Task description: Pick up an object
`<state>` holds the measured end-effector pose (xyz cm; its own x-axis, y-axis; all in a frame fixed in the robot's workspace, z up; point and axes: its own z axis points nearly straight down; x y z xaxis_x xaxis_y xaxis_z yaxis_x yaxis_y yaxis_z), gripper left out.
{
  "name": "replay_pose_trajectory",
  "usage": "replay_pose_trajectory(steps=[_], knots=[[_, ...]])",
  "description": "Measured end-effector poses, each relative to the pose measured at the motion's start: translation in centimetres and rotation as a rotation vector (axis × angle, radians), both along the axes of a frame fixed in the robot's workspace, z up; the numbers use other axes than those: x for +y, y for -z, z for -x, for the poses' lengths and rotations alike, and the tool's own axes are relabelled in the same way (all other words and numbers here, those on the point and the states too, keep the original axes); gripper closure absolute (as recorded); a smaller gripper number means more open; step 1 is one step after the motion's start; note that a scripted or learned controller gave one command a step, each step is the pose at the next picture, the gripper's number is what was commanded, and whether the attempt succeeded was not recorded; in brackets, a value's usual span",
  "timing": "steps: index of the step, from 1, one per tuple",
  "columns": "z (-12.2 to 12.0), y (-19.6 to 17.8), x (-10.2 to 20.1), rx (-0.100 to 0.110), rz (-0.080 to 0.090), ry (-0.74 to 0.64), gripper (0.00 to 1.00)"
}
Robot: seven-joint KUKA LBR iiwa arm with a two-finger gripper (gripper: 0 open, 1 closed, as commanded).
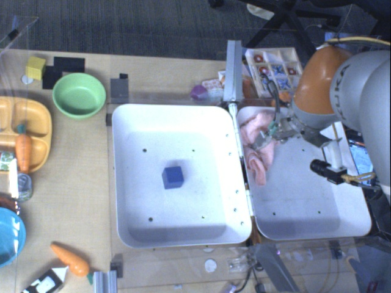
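We see the gripper (pixel 267 138) low over the pink cloth (pixel 256 145) bunched against the right bin's (pixel 317 221) far-left wall (a likely target), its grasp impossible to tell.

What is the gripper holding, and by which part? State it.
It cannot be told. The gripper sits at the pink cloth in the right bin, at its upper middle, but a grasp isn't visible.

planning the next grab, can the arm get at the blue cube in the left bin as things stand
Probably yes. The blue cube sits alone on the left bin floor, away from its walls. The gripper is over the pink cloth in the right bin.
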<state>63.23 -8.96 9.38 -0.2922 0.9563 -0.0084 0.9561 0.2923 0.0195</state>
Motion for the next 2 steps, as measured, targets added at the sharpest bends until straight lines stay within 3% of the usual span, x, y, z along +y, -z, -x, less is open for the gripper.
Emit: replay_pose_trajectory(steps=[1, 2], knots=[[-0.2, -1.0, 0.2, -0.002, -0.004, -0.003, 1.00], [-3.8, -9.0, 2.9, 0.016, 0.000, -0.153, 1.00]])
